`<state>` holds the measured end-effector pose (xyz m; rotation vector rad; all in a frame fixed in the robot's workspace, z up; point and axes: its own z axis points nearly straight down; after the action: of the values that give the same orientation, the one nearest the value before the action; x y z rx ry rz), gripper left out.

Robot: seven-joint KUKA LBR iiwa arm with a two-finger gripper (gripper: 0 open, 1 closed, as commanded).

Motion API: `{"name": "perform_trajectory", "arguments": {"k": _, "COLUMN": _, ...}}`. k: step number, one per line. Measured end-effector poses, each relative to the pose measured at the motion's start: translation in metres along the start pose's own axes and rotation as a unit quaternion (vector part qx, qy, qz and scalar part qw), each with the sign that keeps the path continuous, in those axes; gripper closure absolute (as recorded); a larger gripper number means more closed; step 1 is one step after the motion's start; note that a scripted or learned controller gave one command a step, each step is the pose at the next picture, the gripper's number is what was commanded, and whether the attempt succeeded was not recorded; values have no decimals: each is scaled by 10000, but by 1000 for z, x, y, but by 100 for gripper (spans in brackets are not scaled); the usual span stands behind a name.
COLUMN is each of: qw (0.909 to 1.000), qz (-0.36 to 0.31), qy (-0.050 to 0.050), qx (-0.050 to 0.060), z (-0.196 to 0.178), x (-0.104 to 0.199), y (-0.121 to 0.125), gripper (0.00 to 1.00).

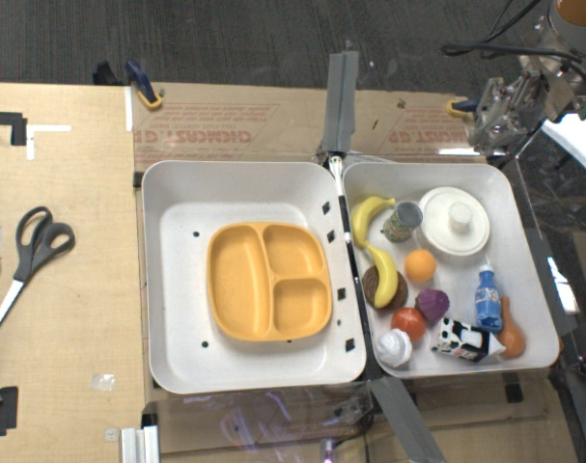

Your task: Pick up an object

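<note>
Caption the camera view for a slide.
Robot hand above the right white bin of toy food; yellow divided plastic plate in the left.

open room above the left bin's yellow tray (269, 282); right bin (517, 222) crowded, objects nearly touching

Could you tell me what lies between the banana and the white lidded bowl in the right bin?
In the camera view, a small can stands between the banana and the white lidded bowl.

Divided tray (269, 281) in the left bin (167, 258), banana (373, 234), can (403, 222), lidded bowl (455, 221), bottle (488, 301) crowded in the right bin (524, 249), scissors (32, 249) on the counter (61, 336) far left, claw (500, 114) behind the right bin.
</note>
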<state>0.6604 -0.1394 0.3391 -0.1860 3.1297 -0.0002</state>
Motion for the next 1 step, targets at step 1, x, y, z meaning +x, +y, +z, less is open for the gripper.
{"name": "perform_trajectory", "arguments": {"k": 1, "qw": 9956, "qz": -934, "qy": 1, "qx": 3, "z": 1, "x": 8, "y": -65, "gripper": 100}}
